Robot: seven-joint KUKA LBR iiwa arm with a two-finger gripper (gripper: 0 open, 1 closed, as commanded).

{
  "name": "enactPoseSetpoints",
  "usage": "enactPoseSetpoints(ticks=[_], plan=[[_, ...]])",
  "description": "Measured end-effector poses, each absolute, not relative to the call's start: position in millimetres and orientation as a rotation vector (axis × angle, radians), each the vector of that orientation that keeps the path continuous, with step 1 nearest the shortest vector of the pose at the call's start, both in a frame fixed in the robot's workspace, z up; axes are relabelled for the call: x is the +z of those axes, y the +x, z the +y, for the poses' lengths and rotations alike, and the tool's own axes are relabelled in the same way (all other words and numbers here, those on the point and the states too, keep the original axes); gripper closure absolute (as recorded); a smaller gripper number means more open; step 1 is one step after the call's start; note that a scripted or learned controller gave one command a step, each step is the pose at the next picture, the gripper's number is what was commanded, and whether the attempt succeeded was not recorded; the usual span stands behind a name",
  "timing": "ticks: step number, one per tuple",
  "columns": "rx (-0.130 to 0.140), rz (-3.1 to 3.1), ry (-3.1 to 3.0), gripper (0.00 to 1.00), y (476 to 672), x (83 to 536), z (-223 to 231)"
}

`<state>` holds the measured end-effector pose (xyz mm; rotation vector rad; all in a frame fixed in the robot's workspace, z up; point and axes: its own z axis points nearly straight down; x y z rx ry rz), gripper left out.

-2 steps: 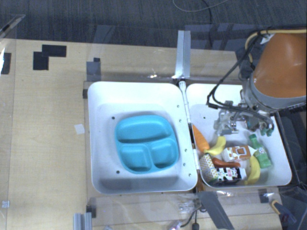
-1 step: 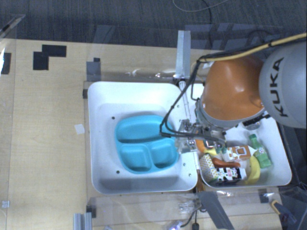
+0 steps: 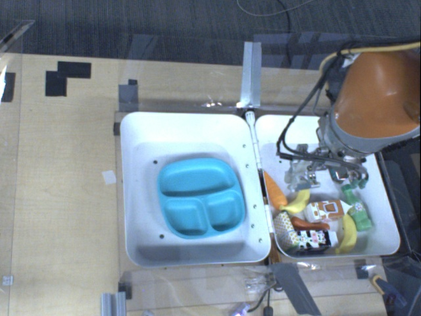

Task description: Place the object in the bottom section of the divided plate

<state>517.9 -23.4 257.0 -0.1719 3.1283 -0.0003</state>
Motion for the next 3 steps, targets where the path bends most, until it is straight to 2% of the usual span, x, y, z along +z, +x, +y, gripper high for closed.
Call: enactPoseSetpoints(ticks=[1,2,3], plan=[[-0.001,3.037,-0.763,1.0,523.0,264.0,-23.2],[-0.005,2.777,-1.447,1.0,524.1,292.5,-89.4],[0.0,2.692,-1.608,1.0,494.3,293.7,-23.0]])
